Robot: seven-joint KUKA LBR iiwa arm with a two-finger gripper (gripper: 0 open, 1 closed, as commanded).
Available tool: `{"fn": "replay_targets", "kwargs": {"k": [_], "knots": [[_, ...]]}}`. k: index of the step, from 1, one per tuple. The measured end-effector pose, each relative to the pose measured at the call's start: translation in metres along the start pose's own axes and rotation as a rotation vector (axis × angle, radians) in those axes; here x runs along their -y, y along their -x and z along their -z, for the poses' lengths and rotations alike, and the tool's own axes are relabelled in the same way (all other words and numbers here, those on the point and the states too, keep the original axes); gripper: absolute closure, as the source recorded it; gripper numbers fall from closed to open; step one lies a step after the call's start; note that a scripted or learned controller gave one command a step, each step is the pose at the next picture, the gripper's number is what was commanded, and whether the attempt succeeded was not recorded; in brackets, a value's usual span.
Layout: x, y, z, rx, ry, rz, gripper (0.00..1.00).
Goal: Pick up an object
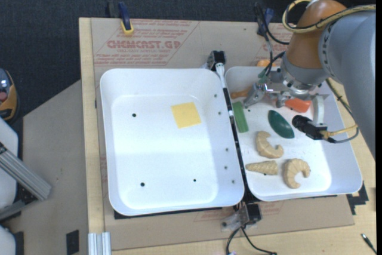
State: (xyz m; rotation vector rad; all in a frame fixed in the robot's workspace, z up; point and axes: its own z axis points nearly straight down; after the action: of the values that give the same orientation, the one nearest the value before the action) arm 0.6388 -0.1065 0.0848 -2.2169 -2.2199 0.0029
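Objects: several small pieces lie in the right bin (346,179), none of them lifted.
Right bin contents: a green stick (240,117) lies along the left wall; a dark green oval piece (280,124) sits near the middle; three tan, pastry-like pieces rest nearer the front, one curled (268,145), one long and narrow (263,168), one curled at the right (296,172).
Orange piece: an orange-red item (298,105) shows just under the arm's wrist, partly hidden by it.
Left bin: the left bin (119,188) holds a flat yellow square (186,114), lying toward the back and right of centre.
Arm: the grey arm (355,51) with its orange band (310,39) reaches in from the right and hangs low over the back part of the right bin.
Tool: the tool (262,92) sits over the back left of the right bin, beside the green stick's far end; whether it is wide or narrow cannot be told from this angle, and nothing can be seen gripped in it.
Desk: the desk (149,42) is a brown board with red lettering, both bins set side by side on it and touching along their inner walls.
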Motion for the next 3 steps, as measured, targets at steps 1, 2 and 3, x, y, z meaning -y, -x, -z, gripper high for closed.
{"fn": "replay_targets", "kwargs": {"k": [1, 2, 3], "knots": [[-0.025, 0.026, -0.002, -0.006, -0.014, -0.002, 0.0], [0.022, 0.058, 0.0, 0.002, -0.001, -0.005, 0.0], [0.003, 0.028, 0.0, 0.003, 0.007, 0.002, 0.0]]}}
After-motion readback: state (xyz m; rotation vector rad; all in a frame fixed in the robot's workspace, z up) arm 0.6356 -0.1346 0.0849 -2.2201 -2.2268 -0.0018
